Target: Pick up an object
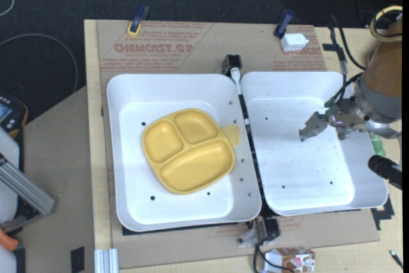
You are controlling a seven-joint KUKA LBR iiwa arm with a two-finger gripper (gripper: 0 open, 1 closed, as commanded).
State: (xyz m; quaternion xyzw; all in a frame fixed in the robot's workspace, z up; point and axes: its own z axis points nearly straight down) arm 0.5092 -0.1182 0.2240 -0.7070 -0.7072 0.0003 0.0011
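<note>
On the bench, the gripper (311,126) hangs over the right bin (319,192); its state unreadable; the plate (188,149) lies in the left bin (128,137), out of reach.

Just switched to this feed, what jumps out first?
A yellow divided plate lying flat in the left bin, the only colourful thing on the bench. The gripper hangs over the right bin, reaching in from the right, well apart from the plate.
</note>
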